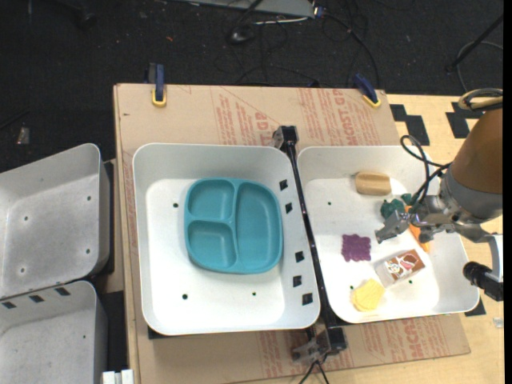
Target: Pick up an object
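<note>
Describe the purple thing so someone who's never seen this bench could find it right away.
Look in the right bin of the two white bins. The purple piece lies flat near its middle, left of the small printed packet and above the yellow piece. It is the one purple, ragged-edged item there.

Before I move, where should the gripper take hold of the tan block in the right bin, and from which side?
Grip the tan block across its short sides, coming straight down from above. It lies flat with its long axis running left-right, near the back wall of the right bin. Bare floor surrounds it, so fingers should probably fit in front and behind. The gripper sits just in front of it, to the right.
</note>
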You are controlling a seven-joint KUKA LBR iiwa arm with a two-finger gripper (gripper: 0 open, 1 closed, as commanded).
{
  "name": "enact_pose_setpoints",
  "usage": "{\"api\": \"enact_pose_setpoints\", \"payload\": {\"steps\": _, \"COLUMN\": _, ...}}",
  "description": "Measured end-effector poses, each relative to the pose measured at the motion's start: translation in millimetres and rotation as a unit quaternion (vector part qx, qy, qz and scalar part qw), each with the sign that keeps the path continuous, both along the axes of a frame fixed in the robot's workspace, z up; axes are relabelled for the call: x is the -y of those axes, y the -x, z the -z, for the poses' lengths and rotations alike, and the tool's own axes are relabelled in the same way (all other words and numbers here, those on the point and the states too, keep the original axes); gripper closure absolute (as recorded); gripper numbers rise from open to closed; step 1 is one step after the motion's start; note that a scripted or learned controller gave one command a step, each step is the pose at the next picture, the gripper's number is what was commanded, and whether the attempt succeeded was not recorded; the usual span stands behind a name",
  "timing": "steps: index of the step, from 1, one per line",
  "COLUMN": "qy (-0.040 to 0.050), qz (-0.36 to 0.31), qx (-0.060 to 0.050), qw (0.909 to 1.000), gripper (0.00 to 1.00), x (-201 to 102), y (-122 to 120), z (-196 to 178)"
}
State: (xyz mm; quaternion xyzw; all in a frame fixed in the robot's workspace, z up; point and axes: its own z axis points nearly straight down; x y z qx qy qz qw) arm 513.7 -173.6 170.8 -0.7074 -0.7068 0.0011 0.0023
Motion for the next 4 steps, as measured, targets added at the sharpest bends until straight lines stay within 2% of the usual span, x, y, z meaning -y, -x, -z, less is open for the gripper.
{"api": "enact_pose_setpoints", "payload": {"steps": 1, "qy": 0.0000, "qz": 0.000, "qx": 0.000, "qw": 1.0000, "gripper": 0.00, "x": -6.0, "y": 3.2, "z": 44.9}}
{"api": "enact_pose_setpoints", "payload": {"steps": 2, "qy": 0.0008, "qz": 0.000, "qx": 0.002, "qw": 1.0000, "gripper": 1.00, "x": -5.5, "y": 1.9, "z": 32.4}}
{"api": "enact_pose_setpoints", "payload": {"steps": 3, "qy": 0.0017, "qz": -0.002, "qx": 0.005, "qw": 1.0000, "gripper": 1.00, "x": -12.9, "y": 0.7, "z": -28.0}}
{"api": "enact_pose_setpoints", "payload": {"steps": 4, "qy": 0.0017, "qz": -0.002, "qx": 0.005, "qw": 1.0000, "gripper": 1.00, "x": -14.4, "y": -2.0, "z": -70.8}}
